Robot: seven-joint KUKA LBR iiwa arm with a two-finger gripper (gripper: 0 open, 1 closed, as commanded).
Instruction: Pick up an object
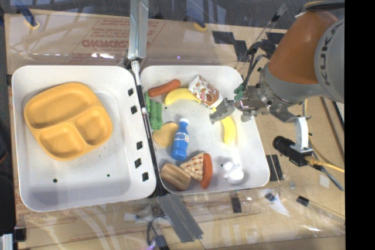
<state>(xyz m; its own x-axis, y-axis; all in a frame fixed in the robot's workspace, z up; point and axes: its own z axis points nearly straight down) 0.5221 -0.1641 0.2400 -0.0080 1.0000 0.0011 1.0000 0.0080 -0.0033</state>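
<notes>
**Camera view: gripper low over right bin, nothing visibly held**

Landmark is the blue bottle (180, 139), lying near the middle of the right bin (253, 152).

Far left of the bottle: left bin (35, 193), with a yellow divided tray (67, 119) in its upper half.

Just left of the bottle: green toy (154, 112) along the bin's left wall, pale yellow lump (164, 133) touching or nearly touching the bottle's side.

Above the bottle: sausage (164, 88), then a banana (181, 95) just right of it, then a small printed carton (204, 91), tilted.

Below the bottle: bread roll (175, 175), pizza slice (194, 164), a red piece (207, 170) against the slice's right edge.

Right of the bottle: second banana (229, 130), upright in the frame. White lump (233, 172) below-right.

Gripper (222, 110) sits above-right of the bottle, just over the top end of the second banana, beside the carton. Cannot tell whether the jaws are open or closed; nothing seen between them. Arm (304, 58) comes in from further right.
</notes>
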